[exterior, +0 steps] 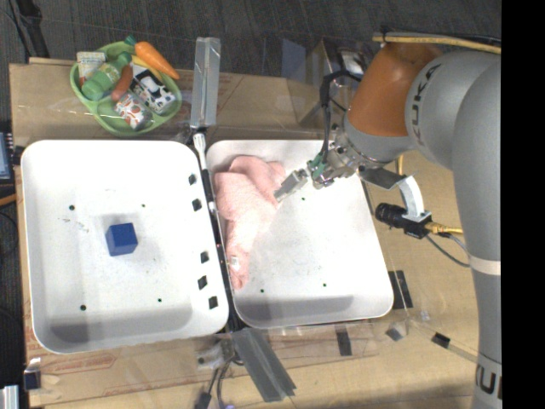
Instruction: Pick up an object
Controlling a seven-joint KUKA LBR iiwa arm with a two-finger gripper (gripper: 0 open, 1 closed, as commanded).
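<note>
Hand is sitting low over the right bin, poking out from the grey arm, and its tip looks like it's right at the edge of the pink cloth, maybe touching it. Honestly can't tell from up here whether it's spread or pinched, it just reads as one grey stub, and nothing is visibly caught in it, so I wouldn't call it a grab yet. The cloth is the obvious target: it's bunched just off the tip, on the side away from the arm, then trails off along the bin's wall toward the near end of the bench. If I were doing this step, I'd go for the puffy fold closest to the tip, not the thin flat tail, push down into the fabric enough to get a real fold, then lift straight up and slowly so it doesn't slide out. The blue block is way past the cloth in the left bin, well apart from the hand. Bowl of toy food is off beyond the bins.
</note>
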